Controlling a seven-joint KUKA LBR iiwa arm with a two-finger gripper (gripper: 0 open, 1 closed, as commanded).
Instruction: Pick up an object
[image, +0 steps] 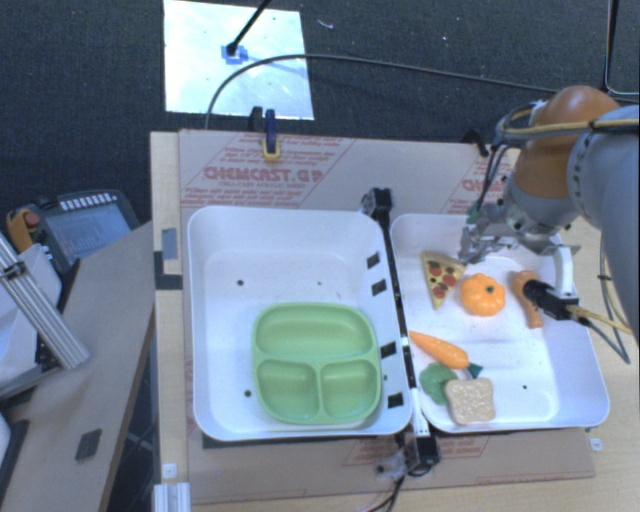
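One orange pumpkin (482, 296) lies just below the hand (474, 247); grip unclear.

Tray (317, 372) in left bin (215, 300). In right bin (580, 385): pizza slice (440, 277) left of pumpkin (482, 296). Carrot (440, 349) and bread (469, 400) nearer than pumpkin.

the arm (600, 170) was grey with a rounded orange band above the wrist; thin cables looped beside it, and a dark metal gripper (478, 243) ended it.

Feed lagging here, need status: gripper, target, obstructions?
Gripper low in right bin, nothing seen held. Pizza slice, orange pumpkin just below it. Carrot farther off.
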